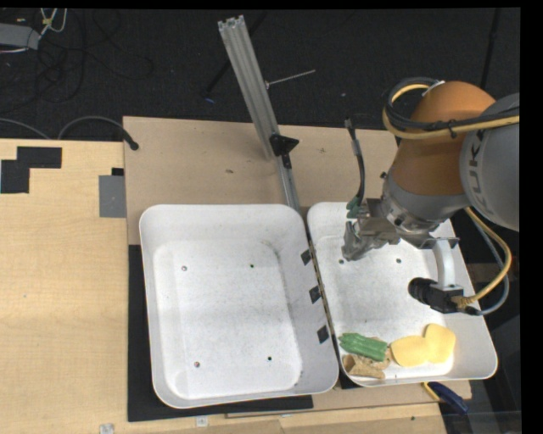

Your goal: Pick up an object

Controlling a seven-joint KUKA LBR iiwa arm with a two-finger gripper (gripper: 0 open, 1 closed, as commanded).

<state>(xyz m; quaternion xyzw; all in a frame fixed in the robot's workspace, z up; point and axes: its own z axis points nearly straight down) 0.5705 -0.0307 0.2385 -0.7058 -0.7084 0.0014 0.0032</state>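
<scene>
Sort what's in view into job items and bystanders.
Job: gripper; green object, yellow object, tan object, all in the right bin.
Bystanders: left bin, slanted metal rail, black cables.

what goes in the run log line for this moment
arm: over right bin | gripper: near bin's far left, nothing seen held | objects: green piece, yellow piece at near edge

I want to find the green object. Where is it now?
The green object lies in the right bin, at its near left corner, touching the yellow piece on its right.
</scene>
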